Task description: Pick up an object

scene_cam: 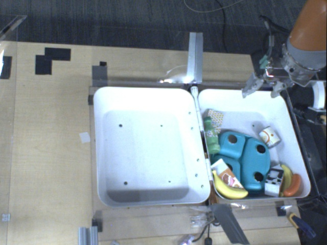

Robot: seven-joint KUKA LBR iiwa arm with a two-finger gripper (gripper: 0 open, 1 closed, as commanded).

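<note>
My targets lie heaped in the right bin (pixel 294 131): one blue block (pixel 247 157), one banana (pixel 228 188), one small can (pixel 269 136), one green bottle (pixel 211 137). My gripper (pixel 263 88) hangs open and empty above that bin's far rim, so I judge this the approach step. Next I'd descend over one piece. Two bins; the left bin (pixel 148 137) holds nothing.

The arm (pixel 310 22) is cut off by the right edge; the banana (pixel 228 188) half-covers a small carton (pixel 226 173).
</note>
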